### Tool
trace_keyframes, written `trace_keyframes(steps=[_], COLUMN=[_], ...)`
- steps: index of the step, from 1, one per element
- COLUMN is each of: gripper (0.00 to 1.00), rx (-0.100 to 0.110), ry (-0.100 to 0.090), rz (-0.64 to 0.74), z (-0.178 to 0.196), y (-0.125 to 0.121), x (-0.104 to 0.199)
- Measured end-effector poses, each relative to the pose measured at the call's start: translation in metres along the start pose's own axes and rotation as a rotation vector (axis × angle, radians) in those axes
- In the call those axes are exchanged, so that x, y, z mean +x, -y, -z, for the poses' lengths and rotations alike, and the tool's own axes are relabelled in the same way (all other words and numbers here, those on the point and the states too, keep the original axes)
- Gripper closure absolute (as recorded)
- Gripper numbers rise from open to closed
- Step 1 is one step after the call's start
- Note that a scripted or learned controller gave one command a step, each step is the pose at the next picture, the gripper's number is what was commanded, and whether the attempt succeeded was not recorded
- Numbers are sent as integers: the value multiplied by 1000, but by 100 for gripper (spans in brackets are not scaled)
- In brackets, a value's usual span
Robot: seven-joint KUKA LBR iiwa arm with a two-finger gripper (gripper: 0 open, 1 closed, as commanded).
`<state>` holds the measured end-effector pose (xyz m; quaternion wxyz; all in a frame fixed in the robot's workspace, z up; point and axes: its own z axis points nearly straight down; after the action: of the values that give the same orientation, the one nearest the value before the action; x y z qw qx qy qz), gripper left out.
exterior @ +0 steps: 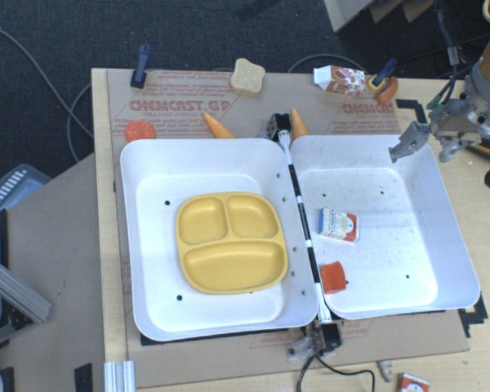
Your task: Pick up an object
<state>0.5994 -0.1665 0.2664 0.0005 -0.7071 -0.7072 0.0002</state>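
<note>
The camera view looks down on a bench with two white bins side by side. The landmark here is the yellow tray (230,242), a plate with three parts that sits in the middle of the left bin (147,219).

To the right of the yellow tray, past the black strip where the bins meet, lies a small milk carton (338,224) on the floor of the right bin (416,219). It lies flat on its side. Just below the carton, and also to the right of the yellow tray, sits a little red block (333,277), close to the bin's left wall.

The gripper (429,141) is far to the right of the yellow tray and higher up in the view, over the top right corner of the right bin. Its two fingers are spread apart and nothing is between them. It is well apart from the carton and the red block.

Above the yellow tray, on the brown board behind the bins, lie a slice of toy bread (247,75), an orange carrot (218,126) and a second small carton (340,78).
</note>
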Motion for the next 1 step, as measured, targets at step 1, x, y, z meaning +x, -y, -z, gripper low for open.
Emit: trace_keyframes(steps=[1], gripper=[0], rx=[0], ry=[0], rz=[1], z=[-102], y=[-3], x=[47])
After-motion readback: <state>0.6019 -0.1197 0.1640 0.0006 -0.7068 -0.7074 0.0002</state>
